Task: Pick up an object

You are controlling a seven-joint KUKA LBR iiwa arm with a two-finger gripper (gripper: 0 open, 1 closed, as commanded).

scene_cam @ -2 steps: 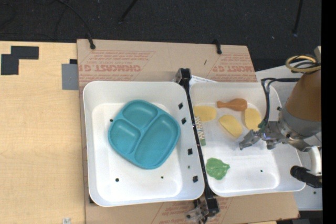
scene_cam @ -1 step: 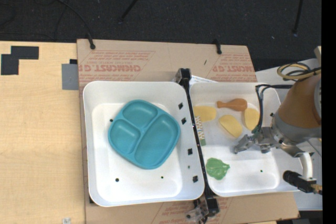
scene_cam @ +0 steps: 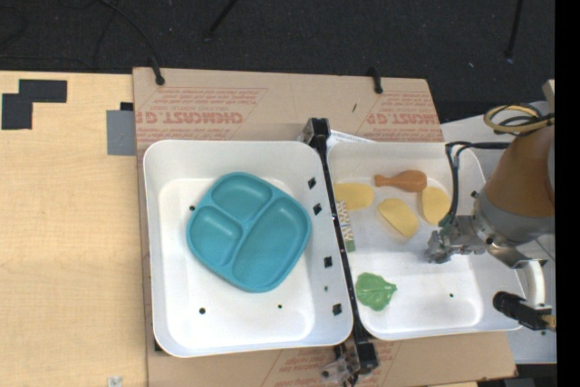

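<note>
Green leaf (scene_cam: 374, 291) nearest; hand (scene_cam: 441, 249) low in right bin (scene_cam: 462, 314), grip state unclear

Red print on cardboard sheet (scene_cam: 272, 104) under bins, upper middle of frame: reads upside down, roughly "CHEMCRZT, INC.", uncertain; same print repeats toward upper right, cut off; smaller lines beneath too small to read. Faint red print on cardboard at bottom centre, unreadable

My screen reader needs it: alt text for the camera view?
The arm's pincer sits low in the right bin beside yellow food pieces, a brown drumstick and a green leaf. A teal divided plate lies in the left bin.
</note>
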